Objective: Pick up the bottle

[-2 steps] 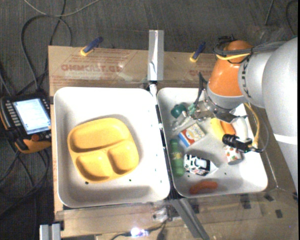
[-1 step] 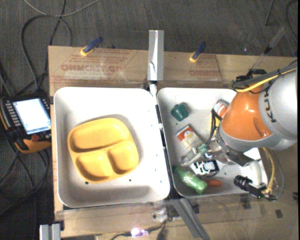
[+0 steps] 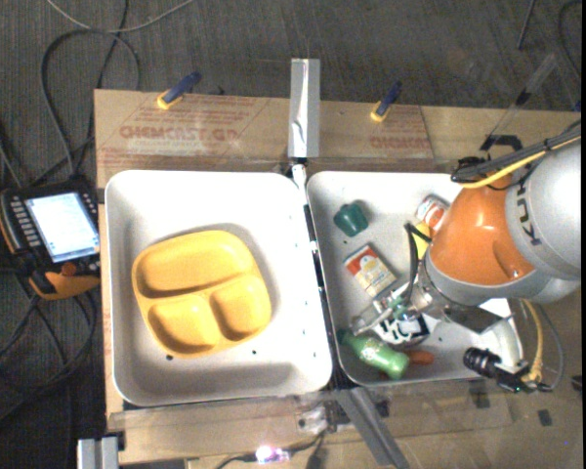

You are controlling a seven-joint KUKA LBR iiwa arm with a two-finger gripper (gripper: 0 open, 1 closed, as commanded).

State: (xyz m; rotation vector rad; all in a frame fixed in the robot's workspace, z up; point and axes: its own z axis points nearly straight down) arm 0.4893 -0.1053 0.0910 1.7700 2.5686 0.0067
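Here, the grey arm with its orange band [image 3: 479, 233] is reaching into the right-hand shallow white bin [image 3: 324, 223] from the right, its two-finger gripper [image 3: 396, 320] hanging low over the bin's near end; whether the pincer is wide or narrow cannot be told, the wrist masking it. The green plastic bottle [image 3: 379, 356] is lying on its side just below the gripper, hard against the bin's near wall, a small orange-red piece [image 3: 422, 358] sitting just beside it; nothing is showing between the fingers. A sound grasp is probably calling for a closure across the bottle's narrow body rather than along its length, then a straight lift. Room is looking tight: the near wall is crowding one side, a flat orange-and-white packet [image 3: 369, 270] is lying just beyond, and a dark green cup-like object [image 3: 352, 219] is sitting farther up. The left-hand white bin [image 3: 117, 291] is holding a yellow divided plastic tray [image 3: 203, 289].
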